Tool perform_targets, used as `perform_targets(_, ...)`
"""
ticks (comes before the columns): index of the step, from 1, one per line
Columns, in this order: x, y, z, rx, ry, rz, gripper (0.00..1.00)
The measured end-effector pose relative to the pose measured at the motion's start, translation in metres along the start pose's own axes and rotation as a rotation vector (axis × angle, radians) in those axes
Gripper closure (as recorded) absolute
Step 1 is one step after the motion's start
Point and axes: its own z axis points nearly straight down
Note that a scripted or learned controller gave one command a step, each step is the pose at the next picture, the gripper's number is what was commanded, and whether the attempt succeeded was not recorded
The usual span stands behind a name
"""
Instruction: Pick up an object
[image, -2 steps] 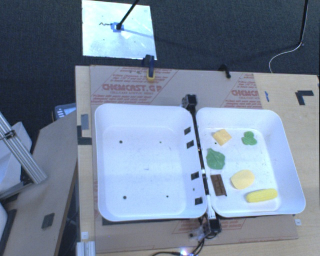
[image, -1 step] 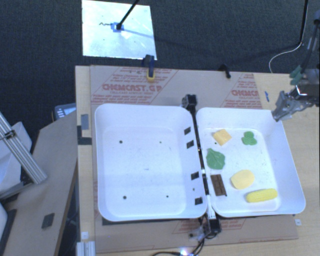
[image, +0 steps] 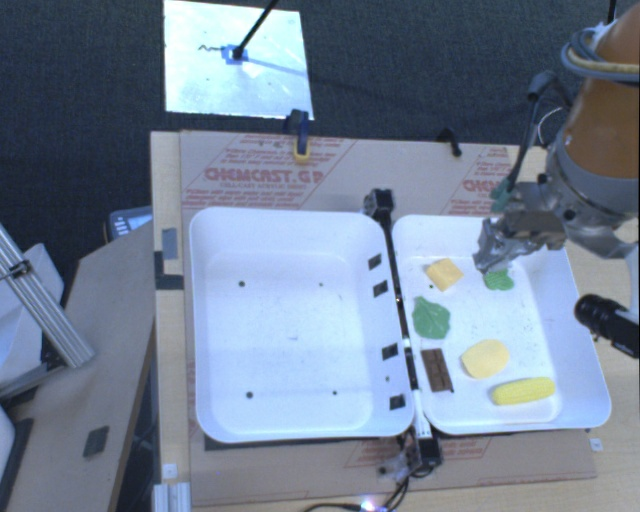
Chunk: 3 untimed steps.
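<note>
Two white bins sit side by side on the surface (image: 250, 165): the left bin (image: 290, 320) and the right bin (image: 560, 300). The right bin holds six things: one yellow wedge (image: 444, 273), one small green piece (image: 499, 280), one green leaf (image: 431, 317), one brown bar (image: 436, 369), one pale yellow lump (image: 485, 358) and one corn cob (image: 523, 391).

The pincer (image: 492, 255) hangs over the rear part of the right bin. The small green piece lies just beside its tips, on the near right side, and I cannot tell whether they touch. The yellow wedge lies just to the left of the tips. The leaf is near, further forward; the bar, the lump and the cob lie well apart from it along the front of the bin.

The grey arm (image: 600, 120), with its orange band, comes in from the right and slants down and leftward to the pincer. Whether the pincer is spread or pressed together cannot be told; nothing is seen between its tips
</note>
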Motion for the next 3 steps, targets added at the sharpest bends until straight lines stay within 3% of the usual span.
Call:
perform_targets(1, 0.078, 0.003, -0.125, -0.017, 0.002, -0.001, 1.0)
perform_targets(2, -0.009, -0.001, -0.119, -0.006, -0.003, 0.017, 1.0)
perform_targets(3, 0.028, 0.0, -0.017, 0.002, -0.001, 0.004, 1.0)
